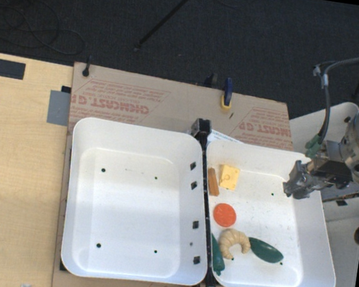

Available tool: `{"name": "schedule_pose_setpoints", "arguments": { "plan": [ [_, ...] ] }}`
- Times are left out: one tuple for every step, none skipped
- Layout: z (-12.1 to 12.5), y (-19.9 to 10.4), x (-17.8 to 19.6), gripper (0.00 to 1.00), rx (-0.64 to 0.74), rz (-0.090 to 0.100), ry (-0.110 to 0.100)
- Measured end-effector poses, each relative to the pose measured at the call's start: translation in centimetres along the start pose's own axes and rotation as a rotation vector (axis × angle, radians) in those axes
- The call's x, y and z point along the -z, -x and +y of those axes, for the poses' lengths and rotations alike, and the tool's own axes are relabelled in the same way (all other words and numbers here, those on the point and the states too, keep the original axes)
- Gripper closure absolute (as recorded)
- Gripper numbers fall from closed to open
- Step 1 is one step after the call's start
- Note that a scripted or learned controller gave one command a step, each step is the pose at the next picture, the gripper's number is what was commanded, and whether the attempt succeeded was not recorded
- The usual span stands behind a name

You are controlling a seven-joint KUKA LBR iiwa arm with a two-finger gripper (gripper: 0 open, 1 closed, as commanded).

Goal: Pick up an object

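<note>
So I've got the gripper [296,185] parked over the upper right part of the right bin [322,263], nothing between its fingers as far as I can see, and whether it's spread or closed I honestly cannot tell from this angle.

Everything worth grabbing sits in that right bin, all toward its left side next to the divider. Using the orange disc [225,215] as my marker: the yellow block [229,177] is above it, with a thin brown stick [213,181] just left of that block. Below the disc is the tan curled piece [235,241], with a dark green piece [264,250] just to its right and another green piece [216,255] tucked to its lower left by the bin wall. The left bin [86,179] has no objects in it.

My read: this is the approach step, no pick made yet. Next move needs travel left and down toward the disc cluster, then a descent. The disc looks like the cleanest target since it sits apart; the tan and green pieces are crowded together.
</note>
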State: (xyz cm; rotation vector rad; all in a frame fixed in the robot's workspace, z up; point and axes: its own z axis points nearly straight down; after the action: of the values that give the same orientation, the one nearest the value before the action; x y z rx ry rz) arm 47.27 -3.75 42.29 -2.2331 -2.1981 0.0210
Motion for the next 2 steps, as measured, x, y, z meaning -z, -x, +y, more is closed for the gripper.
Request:
{"name": "schedule_pose_setpoints", "arguments": {
  "plan": [
    [0.2,1.3,9.4,1.0,0.016,0.003,0.023],
    [0.2,4.7,11.6,1.0,0.014,0.003,0.015]
  ]
}}
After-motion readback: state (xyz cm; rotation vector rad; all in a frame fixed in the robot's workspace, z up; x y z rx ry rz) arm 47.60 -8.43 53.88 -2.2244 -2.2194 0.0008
